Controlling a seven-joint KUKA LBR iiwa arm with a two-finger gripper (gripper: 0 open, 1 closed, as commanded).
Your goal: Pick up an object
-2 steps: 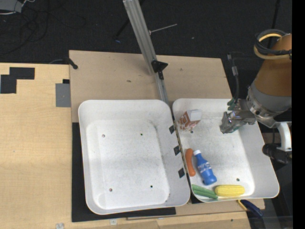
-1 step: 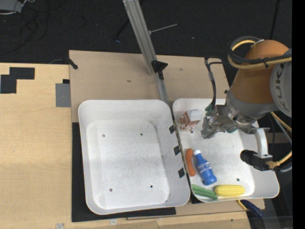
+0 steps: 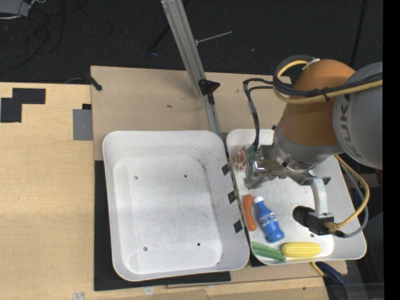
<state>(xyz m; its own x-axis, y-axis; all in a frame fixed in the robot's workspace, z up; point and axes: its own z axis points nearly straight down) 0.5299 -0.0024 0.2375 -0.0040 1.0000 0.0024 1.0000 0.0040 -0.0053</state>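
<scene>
camera view: arm point(image 3: 325, 120) low over the right bin point(image 3: 350, 245)
gripper point(image 3: 257, 170): grip state cannot be told
objects: blue bottle point(image 3: 269, 219), orange carrot point(image 3: 249, 212), corn point(image 3: 301, 250) near it
step: reaching
next: descend onto one

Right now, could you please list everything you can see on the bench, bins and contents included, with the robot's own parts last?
left bin: one, white, left half of the bench.
right bin: one, white, beside it, under the arm.
bottle: one, blue with white cap, lying in the right bin.
carrot: one, orange, along the right bin's left wall.
corn cob: one, yellow, right bin's near edge.
green vegetable: one, left of the corn.
arm: one, grey with orange band, over the right bin.
gripper: one, metallic, low in the right bin's far left.
</scene>
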